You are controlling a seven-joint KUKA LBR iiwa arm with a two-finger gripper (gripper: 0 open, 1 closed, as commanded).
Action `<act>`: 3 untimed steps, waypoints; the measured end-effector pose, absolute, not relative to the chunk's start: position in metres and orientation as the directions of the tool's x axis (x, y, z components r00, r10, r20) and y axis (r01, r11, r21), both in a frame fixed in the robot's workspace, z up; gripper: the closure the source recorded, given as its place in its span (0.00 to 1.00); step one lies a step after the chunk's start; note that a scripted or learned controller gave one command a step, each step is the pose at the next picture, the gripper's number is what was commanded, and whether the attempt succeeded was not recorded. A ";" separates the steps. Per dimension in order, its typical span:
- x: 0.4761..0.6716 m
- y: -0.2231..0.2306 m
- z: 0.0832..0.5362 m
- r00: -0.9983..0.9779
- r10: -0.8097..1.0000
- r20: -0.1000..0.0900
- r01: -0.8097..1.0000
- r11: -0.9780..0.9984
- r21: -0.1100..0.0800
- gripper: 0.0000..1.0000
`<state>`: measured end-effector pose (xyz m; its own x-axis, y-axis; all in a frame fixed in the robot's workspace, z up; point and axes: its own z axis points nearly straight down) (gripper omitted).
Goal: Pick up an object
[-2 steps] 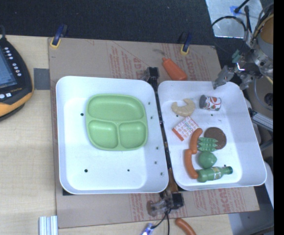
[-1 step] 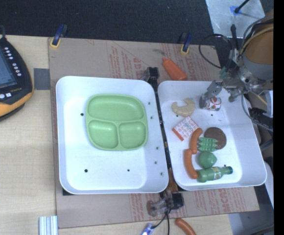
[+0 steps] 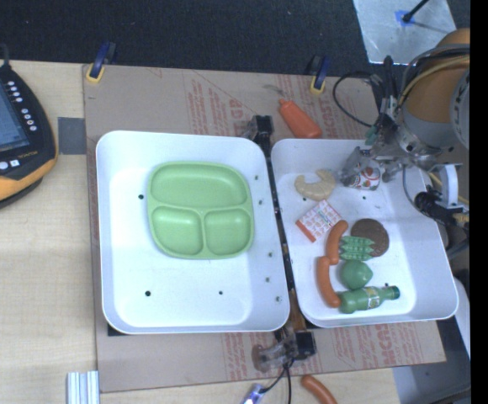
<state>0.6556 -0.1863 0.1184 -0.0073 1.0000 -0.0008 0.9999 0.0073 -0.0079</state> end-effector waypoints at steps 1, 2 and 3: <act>0.659 -0.181 0.097 -0.008 1.000 -0.006 1.000 0.008 0.004 0.00; 0.657 -0.181 0.105 -0.010 1.000 -0.004 1.000 0.010 -0.003 1.00; 0.641 -0.165 0.160 -0.004 1.000 0.000 1.000 0.004 0.000 1.00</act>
